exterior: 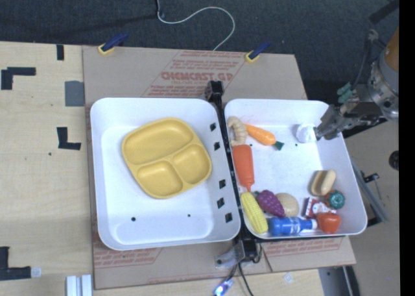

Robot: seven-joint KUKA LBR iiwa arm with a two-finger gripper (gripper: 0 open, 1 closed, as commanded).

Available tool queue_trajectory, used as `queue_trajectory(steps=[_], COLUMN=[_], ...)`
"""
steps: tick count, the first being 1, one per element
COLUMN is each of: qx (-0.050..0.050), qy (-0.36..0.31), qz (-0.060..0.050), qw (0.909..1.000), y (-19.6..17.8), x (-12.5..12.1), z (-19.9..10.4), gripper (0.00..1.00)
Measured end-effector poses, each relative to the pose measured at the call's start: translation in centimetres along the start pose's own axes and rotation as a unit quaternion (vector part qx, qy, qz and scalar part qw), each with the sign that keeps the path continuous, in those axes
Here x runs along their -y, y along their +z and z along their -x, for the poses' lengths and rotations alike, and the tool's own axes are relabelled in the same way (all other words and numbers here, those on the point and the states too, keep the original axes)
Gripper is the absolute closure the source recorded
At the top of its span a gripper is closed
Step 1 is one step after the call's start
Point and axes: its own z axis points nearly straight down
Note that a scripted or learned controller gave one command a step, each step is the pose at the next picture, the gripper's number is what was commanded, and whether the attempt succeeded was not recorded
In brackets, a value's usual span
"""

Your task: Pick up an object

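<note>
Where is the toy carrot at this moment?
The toy carrot lies in the right bin, near its far left corner, between the ginger-like root and the small white object.

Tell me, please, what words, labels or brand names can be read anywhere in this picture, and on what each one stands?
"CHEMCAST GP", in red, upside down, on the brown cardboard sheet under the bins; the smaller red lines around it are too blurred to read.
The label on the blue bottle is too small to read.
The red and white packet bears print that is too blurred to read.

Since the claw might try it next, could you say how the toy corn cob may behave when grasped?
The corn cob looks like rigid plastic, so probably stiff and light. Its rounded, tapered shape may roll or slip sideways. It lies against the bin wall, likely leaving little finger room.
</note>
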Motion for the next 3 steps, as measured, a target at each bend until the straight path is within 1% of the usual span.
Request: queue_trajectory(steps=[1, 2, 3], qx=[-0.002, -0.001, 0.001], qy=[0.000, 0.000, 0.006], qz=[-0.015, -0.009, -0.004], qw=[0.9999, 1.0000, 1.0000], y=[11.6, 10.3, 2.0], x=[0.9, 0.7, 0.5], z=[-6.7, -11.7, -5.4], gripper=[1.00, 1.00, 1.00])
